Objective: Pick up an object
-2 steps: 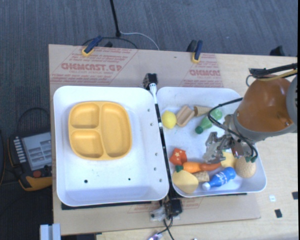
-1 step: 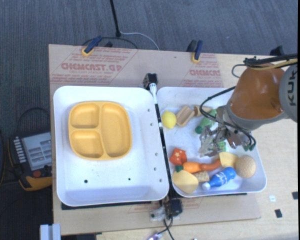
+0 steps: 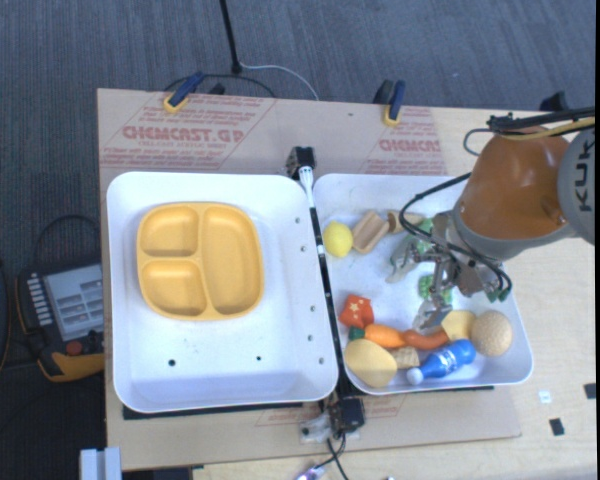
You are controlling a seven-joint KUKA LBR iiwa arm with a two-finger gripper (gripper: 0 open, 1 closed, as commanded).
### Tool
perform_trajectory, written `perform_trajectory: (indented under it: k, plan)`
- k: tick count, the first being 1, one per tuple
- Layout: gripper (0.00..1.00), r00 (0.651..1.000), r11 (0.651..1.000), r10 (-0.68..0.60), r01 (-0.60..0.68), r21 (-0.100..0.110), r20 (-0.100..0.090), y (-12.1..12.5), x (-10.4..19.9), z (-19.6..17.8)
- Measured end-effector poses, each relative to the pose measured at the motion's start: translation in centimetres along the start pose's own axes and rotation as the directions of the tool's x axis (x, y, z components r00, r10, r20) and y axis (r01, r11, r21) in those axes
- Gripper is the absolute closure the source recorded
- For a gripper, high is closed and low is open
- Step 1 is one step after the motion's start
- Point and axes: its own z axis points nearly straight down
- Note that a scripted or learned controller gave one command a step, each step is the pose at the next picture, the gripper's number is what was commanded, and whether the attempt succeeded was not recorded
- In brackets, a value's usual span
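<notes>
Small green object lies at centre of the right shallow white bin, lower right of frame, partly hidden. Hand sits directly over it; whether spread or pinching cannot be told. Orange carrot-shaped toy lies just below.

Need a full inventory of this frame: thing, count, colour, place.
Bins: 2, white, side by side on the bench.
Divided plate: 1, yellow, left bin.
Lemon: 1, yellow, right bin, upper left.
Hot dog bun: 1, tan, beside the lemon.
Carrot: 1, orange, right bin, near side.
Bottle: 1, blue, right bin, near edge.
Clamps: 2, blue-yellow, far board edge.
Arm: 1, orange and grey, over the right bin.
Gripper: 1, metal, above the toys.
</notes>
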Motion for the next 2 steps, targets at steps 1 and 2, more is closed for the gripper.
perform_trajectory:
  k: [1, 2]
  plan:
    - [0.0, 1.0, 1.0, -0.014, 0.014, 0.004, 0.012, -5.6, -3.0, 1.8]
    - [0.0, 0.981, 0.981, 0.195, -0.195, 0.008, 0.017, -0.6, -7.8, 1.8]
